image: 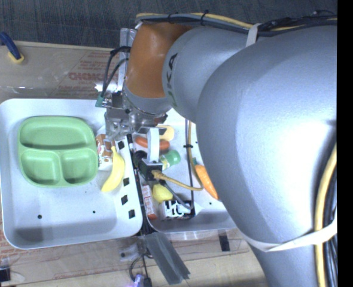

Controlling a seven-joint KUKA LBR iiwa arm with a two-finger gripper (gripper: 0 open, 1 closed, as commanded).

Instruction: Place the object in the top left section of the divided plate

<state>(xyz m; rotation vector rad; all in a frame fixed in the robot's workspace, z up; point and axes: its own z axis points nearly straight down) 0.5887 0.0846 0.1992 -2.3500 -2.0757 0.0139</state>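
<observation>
Camera view: the grey arm [254, 130] filled the right half of the frame, and its orange band [149, 58] sat at upper centre. The gripper [118, 135] hung over the right edge of the left bin [63, 226], close to the seam between the two bins. From my feed I couldn't tell whether the claw was spread or pressed together, as the wrist blocked it. I saw nothing clearly pinched in it.

The green divided plate [57, 150] lay in the upper left part of the left bin. Its one wide section was toward the top of the frame and its two smaller ones were below that. A banana [114, 172] lay in the same bin just right of the plate, curved and running top to bottom. A small orange-and-white carton [105, 148] sat at the banana's upper end, right under the gripper. I couldn't tell if the carton touched the plate.

The right bin [206, 220] was partly under the arm. In it I saw a carrot [205, 181], a lemon [161, 191], a green piece [172, 158] and a red-orange piece [142, 141]. A yellow cable [176, 184] looped across them.

A blue clamp [12, 46] sat in the upper left of the frame on the cardboard [57, 70].
</observation>
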